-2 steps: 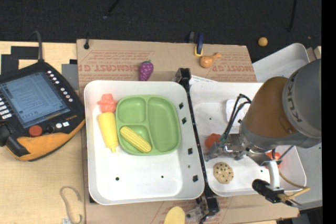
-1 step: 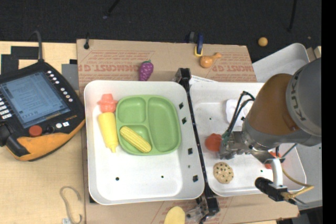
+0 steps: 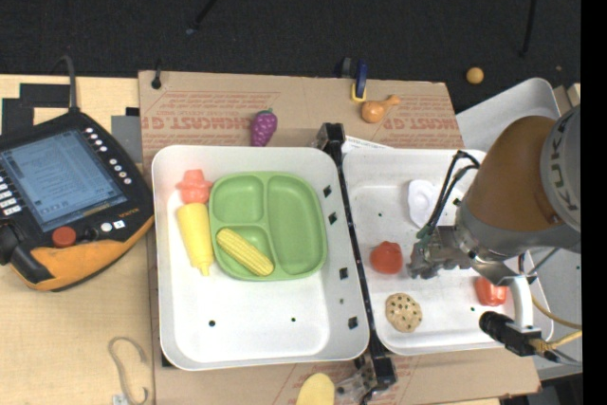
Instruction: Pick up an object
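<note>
Corn (image 3: 246, 251) lies in green tray (image 3: 302, 242), left bin (image 3: 247, 337); hand (image 3: 424, 263) state unclear beside tomato (image 3: 385, 257).

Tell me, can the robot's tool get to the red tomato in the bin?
Probably yes. The tool hangs in the right bin just beside the red tomato, with nothing between them. The cookie lies nearer the camera, out of the way.

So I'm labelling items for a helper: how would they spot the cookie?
Look in the right-hand white bin, toward its near edge. The cookie lies there, below the red tomato: flat, round, tan and speckled with dark chips.
</note>
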`<state>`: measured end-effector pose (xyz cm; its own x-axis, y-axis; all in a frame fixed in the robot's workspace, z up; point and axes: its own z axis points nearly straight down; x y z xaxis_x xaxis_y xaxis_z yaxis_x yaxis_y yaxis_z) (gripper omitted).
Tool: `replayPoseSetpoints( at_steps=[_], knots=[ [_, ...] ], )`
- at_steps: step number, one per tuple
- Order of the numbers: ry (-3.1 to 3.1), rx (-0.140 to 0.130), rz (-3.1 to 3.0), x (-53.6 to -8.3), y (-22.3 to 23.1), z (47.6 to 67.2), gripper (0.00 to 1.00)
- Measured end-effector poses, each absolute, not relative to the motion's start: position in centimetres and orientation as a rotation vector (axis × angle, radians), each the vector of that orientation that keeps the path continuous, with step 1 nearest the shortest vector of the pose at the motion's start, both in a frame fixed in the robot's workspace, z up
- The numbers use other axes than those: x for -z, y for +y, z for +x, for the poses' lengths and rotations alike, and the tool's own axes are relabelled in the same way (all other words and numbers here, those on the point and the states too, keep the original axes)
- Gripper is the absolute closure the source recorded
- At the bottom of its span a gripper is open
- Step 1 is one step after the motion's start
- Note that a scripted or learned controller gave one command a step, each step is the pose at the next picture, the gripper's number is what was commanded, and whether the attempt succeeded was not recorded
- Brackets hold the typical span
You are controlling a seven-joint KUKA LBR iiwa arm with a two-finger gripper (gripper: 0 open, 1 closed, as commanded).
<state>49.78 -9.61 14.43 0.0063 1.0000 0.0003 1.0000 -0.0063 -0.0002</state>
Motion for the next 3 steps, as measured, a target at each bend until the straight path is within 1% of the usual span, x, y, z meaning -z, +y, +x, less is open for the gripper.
replayPoseSetpoints(
  at_steps=[1, 2, 3],
  knots=[
    [-2.222, 0.002, -2.222, -20.4, -9.0, 50.1, 1.00],
    [-2.220, 0.000, -2.222, -22.8, -9.1, 50.2, 1.00],
    [-2.223, 0.000, -2.214, -23.4, -3.1, 49.7, 1.00]
  ],
)
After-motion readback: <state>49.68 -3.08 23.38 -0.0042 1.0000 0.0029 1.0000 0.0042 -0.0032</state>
